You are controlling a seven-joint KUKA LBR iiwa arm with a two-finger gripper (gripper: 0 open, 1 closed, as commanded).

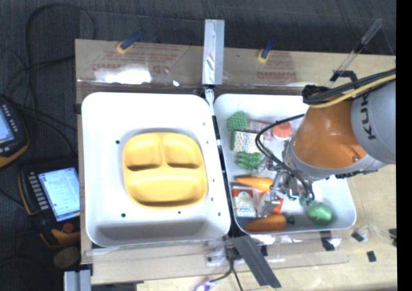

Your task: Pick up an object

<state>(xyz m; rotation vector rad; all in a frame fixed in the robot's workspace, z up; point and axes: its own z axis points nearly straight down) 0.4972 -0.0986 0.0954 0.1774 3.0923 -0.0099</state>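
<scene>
Near edge of the right bin: an orange carrot lies long axis left-right, a green ball just right of it. The gripper hangs above and between them, over a small carton and a second carrot. Finger state: cannot tell, wrist clutter hides it. Farther back sit green toys. The left bin holds a yellow tray.

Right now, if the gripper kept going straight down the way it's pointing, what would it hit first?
Most likely the small packet lying beside the carrots, or the right bin's floor just next to it. The gripper points down into the toy food pile, but depth is hard to judge from this slanted view.
</scene>
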